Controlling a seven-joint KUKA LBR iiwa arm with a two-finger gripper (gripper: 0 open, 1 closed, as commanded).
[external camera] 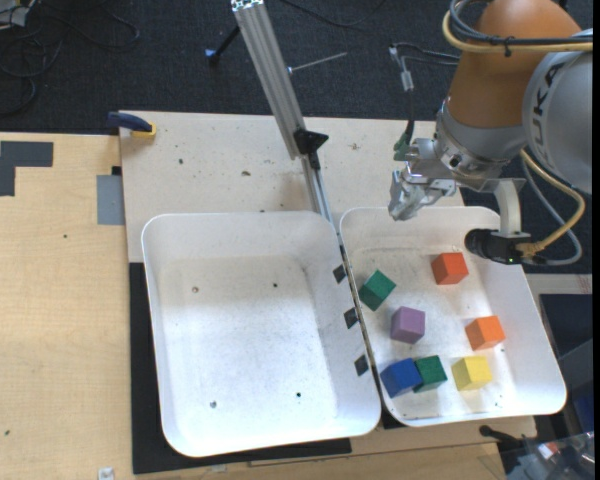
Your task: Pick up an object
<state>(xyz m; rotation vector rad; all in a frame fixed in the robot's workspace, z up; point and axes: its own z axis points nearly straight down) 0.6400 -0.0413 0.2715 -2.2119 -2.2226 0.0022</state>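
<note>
The gripper hangs above the right bin's far edge; whether its fingers are apart I cannot tell. All seven cubes lie in that bin. The red cube sits nearest and alone, so descend squarely over it, straddling opposite faces.

arm cut off right; tool blurred

No readable text, label or number anywhere.
</note>
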